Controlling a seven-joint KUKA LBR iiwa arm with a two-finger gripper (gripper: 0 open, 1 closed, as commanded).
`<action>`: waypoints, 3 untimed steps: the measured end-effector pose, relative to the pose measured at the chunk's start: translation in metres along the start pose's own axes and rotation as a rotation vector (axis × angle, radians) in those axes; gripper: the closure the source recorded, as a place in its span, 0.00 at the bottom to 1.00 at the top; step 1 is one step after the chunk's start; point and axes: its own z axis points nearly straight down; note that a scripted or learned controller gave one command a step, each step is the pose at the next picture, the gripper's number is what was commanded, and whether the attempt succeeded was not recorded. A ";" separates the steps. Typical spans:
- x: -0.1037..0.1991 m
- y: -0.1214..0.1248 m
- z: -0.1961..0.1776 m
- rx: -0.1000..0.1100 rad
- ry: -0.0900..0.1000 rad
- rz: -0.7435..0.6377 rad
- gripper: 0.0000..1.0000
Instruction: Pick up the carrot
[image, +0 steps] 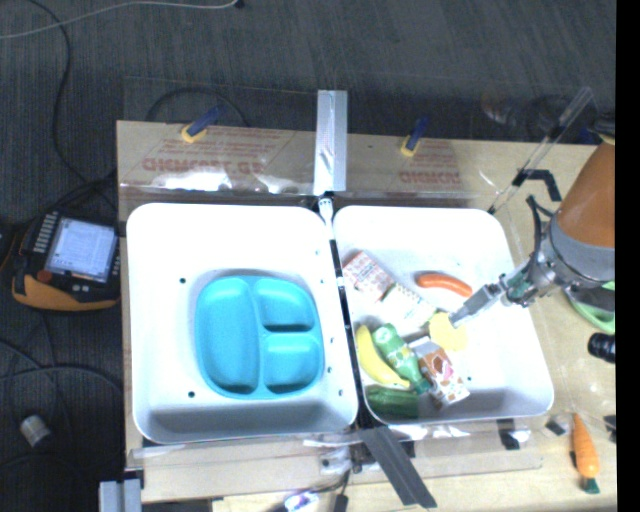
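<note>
Carrot (443, 284) lies in right bin (510, 385), upper middle, apart from banana (372, 357). Tool (458, 318) low just below carrot, over a yellow item; tool state: cannot tell. Blue tray (258, 334) in left bin (160, 300)

Bright, even overhead light; mild glare on white bins (230, 225); soft focus.

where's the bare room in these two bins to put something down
Free: the white floor of the left bin around the blue three-compartment plastic tray, and the right bin's back strip and right side, behind and beside the orange carrot. Crowded: the right bin's front-left, where the yellow banana, green bottle and small cartons pile up.
</note>
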 end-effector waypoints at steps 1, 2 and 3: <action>0.017 -0.020 0.043 0.003 0.000 0.084 0.00; 0.031 -0.015 0.086 0.002 0.001 -0.046 0.00; 0.013 0.015 0.030 0.001 -0.001 -0.036 0.00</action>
